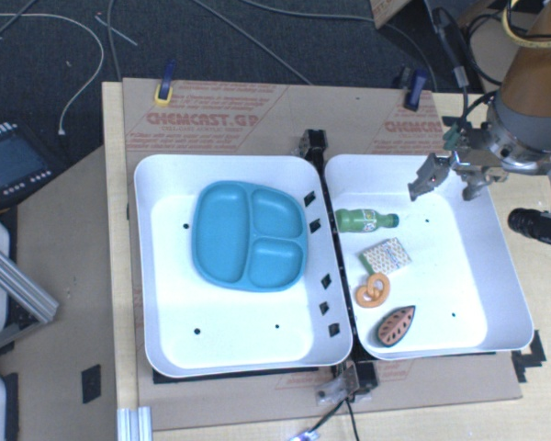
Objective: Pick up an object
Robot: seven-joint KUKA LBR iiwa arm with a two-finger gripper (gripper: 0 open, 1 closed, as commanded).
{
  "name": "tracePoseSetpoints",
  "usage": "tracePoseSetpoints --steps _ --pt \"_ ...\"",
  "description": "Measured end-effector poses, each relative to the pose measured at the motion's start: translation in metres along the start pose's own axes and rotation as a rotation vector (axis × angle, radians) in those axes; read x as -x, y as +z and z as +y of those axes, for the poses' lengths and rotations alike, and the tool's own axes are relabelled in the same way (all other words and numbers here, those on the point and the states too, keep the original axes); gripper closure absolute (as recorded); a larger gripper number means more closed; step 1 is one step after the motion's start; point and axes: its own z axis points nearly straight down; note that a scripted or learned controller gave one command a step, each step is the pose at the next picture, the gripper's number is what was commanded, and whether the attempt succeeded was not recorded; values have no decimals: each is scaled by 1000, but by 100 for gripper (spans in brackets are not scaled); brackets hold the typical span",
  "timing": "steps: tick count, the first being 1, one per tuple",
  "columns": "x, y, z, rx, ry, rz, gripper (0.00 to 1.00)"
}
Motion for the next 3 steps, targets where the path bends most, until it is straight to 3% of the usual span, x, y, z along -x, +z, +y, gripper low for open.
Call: tracePoseSetpoints --steps 3 --pt "6 135 2 -5 0 1 0"
